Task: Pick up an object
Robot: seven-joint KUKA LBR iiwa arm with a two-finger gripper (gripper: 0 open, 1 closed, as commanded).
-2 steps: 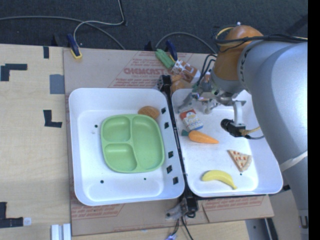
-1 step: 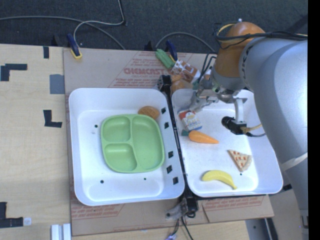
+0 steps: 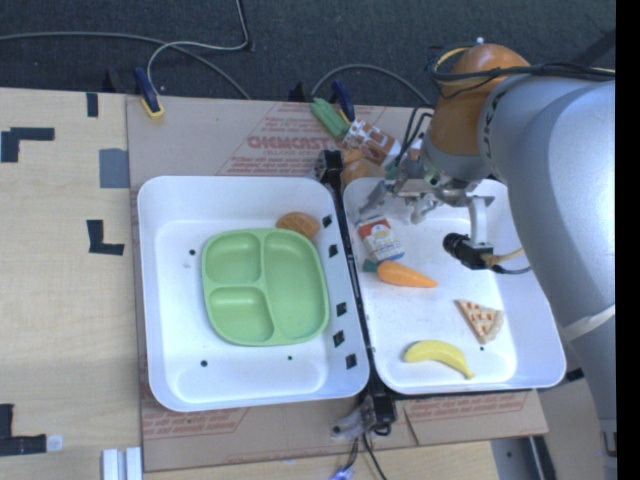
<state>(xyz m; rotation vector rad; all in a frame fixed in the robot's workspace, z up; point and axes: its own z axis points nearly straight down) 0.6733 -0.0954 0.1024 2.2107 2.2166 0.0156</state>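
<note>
In the right bin [image 3: 530,358] lie a small red-and-white carton [image 3: 379,239], an orange carrot [image 3: 405,275], a pizza slice [image 3: 480,319] and a yellow banana [image 3: 437,357]. The left bin [image 3: 170,268] holds a green divided plate [image 3: 265,286] and a brown bun [image 3: 298,225] at its far right side. My gripper [image 3: 399,200] hangs over the far left part of the right bin, just beyond the carton. Its fingers stand open and apart, with nothing between them.
Behind the bins, a green object [image 3: 330,116] and a patterned snack packet [image 3: 368,144] lie on the cardboard. A blue and yellow clamp [image 3: 149,97] sits at the far left, with cables running across the back. The black divider [image 3: 342,258] separates the bins.
</note>
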